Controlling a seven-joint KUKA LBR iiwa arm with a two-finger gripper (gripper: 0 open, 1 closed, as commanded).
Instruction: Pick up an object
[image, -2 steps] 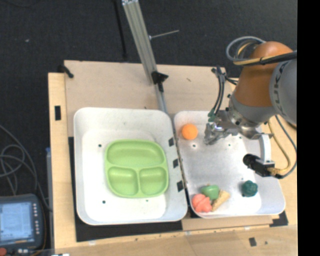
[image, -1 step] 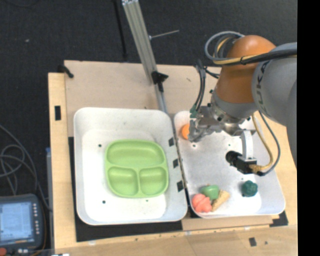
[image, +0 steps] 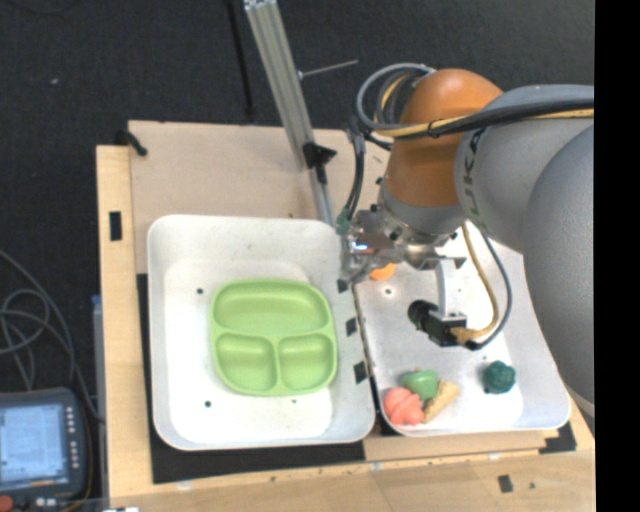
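My gripper (image: 362, 262) hangs low over the far left part of the right bin (image: 530, 405), close to the wall shared with the left bin. A small orange object (image: 383, 269) shows just beside and under the gripper; whether it is held cannot be made out. At the near edge of the right bin lie a pink-red object (image: 402, 405), a light green object (image: 422, 382) and a tan cone-shaped piece (image: 441, 400), bunched together. A dark green lump (image: 498, 377) sits apart, to their right.
The left bin (image: 170, 300) holds a light green divided plate (image: 272, 335) with three compartments. A slanted metal pole (image: 290, 100) rises behind the bins. The grey arm with its orange band (image: 440, 130) covers the far right of the right bin.
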